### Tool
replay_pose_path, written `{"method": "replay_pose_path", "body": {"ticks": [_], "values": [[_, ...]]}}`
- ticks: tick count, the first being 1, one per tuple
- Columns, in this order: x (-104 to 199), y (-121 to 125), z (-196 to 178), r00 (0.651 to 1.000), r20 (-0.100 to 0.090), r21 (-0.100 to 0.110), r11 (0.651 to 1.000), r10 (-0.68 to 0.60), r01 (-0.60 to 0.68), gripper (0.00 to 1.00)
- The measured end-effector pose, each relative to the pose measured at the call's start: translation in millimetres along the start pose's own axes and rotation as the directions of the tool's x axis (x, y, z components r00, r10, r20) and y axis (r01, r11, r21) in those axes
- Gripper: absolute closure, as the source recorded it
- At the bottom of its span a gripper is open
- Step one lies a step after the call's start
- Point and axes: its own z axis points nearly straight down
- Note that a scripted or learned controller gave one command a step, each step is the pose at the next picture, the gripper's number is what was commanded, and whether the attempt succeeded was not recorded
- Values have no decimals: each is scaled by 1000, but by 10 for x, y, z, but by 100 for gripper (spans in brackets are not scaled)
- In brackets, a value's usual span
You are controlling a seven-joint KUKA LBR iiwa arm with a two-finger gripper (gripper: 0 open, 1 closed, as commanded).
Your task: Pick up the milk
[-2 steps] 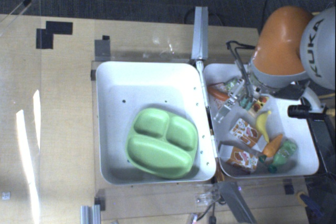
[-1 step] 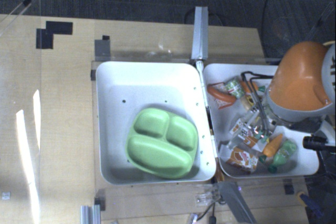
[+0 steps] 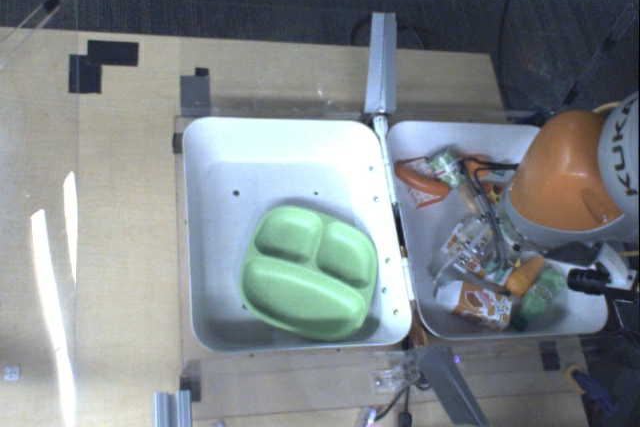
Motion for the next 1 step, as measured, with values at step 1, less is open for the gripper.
{"method": "replay_pose_path", "body": {"ticks": [1], "values": [[-57, 30, -150, 1000, 19, -9, 1000, 1, -1, 100]]}}
